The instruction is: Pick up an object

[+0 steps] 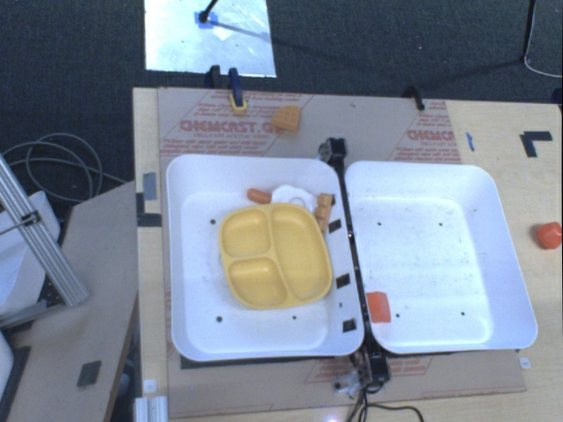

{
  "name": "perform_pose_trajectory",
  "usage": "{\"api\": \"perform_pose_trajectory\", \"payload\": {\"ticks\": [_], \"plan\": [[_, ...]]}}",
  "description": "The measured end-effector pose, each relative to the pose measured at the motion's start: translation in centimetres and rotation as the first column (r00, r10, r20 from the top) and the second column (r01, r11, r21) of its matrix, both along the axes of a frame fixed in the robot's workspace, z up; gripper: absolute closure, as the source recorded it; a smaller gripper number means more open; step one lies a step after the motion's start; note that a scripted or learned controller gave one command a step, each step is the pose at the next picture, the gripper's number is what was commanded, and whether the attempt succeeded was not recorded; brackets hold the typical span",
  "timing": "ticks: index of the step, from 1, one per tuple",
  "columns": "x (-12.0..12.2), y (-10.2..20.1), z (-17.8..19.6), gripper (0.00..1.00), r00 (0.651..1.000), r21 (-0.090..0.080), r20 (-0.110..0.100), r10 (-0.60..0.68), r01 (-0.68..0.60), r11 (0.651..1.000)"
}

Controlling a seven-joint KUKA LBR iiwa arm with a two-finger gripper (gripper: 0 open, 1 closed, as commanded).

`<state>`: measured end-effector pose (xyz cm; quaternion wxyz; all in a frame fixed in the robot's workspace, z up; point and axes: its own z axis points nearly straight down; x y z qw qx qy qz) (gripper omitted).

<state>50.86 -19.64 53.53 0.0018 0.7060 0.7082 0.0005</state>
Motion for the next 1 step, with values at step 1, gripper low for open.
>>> {"api": "perform_pose_trajectory", "payload": {"ticks": [1], "plan": [[0.0,0.0,0.0,0.0,1.0,0.0,0.0,0.0,0.0,1.0]]}}
